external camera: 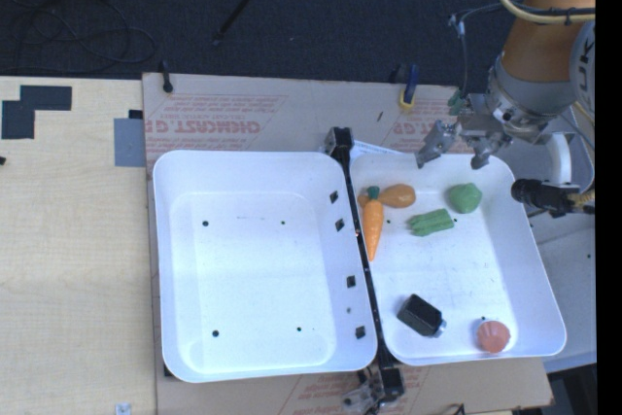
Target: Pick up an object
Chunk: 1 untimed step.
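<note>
The right bin (505, 301) holds an orange carrot (372, 226), an orange-brown rounded piece (397, 196), a long green piece (431, 224), a round green piece (465, 197), a black block (421, 315) and a pink-orange ball (493, 336). My gripper (457, 146) hangs above the bin's far edge, up and to the right of the orange-brown piece. Its two fingers are spread apart with nothing between them.
The left bin (185, 209) lies beside the right one, with a black divider strip (352, 238) where they meet. Both rest on a cardboard sheet (253, 112). A blue and yellow clamp (408, 85) grips the sheet's far edge. Cables cross the dark floor behind.
</note>
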Each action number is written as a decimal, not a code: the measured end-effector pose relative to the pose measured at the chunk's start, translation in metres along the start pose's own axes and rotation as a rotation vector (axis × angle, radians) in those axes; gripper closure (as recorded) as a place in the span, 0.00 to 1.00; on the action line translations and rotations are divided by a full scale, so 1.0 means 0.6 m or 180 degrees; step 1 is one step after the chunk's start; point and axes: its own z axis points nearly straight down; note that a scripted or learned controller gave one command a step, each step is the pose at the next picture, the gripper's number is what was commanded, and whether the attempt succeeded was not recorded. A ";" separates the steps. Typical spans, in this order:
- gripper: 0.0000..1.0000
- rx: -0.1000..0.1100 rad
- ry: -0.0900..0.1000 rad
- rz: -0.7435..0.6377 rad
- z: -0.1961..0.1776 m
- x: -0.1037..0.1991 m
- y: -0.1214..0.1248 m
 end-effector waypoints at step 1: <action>0.00 0.0051 0.0012 0.0010 0.153 0.008 -0.160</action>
